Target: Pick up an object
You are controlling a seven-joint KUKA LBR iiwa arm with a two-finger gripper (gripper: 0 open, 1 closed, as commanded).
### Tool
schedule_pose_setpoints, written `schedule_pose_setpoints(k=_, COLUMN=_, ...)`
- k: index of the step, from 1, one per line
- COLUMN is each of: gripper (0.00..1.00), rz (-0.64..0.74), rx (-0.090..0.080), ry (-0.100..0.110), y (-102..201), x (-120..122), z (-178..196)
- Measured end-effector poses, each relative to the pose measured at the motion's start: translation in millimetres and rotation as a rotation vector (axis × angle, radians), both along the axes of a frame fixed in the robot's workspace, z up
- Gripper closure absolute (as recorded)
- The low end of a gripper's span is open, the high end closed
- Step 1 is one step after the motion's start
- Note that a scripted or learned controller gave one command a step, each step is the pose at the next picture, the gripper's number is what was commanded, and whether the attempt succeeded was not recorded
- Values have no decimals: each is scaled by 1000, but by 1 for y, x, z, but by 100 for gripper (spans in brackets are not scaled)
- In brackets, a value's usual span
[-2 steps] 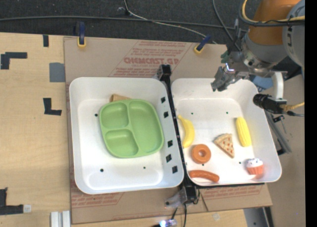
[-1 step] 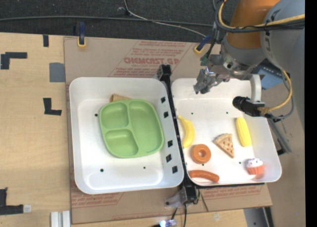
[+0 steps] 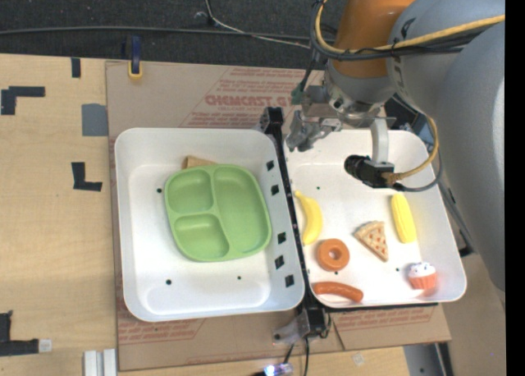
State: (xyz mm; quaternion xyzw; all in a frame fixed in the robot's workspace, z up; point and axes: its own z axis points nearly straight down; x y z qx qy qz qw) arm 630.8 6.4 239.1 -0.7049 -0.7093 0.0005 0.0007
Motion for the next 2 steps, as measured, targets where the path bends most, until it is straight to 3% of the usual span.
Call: schedule_pose_setpoints(k=2, gripper=100, rz=-1, rx=0, ry=1, y=90, x=4, z=-13)
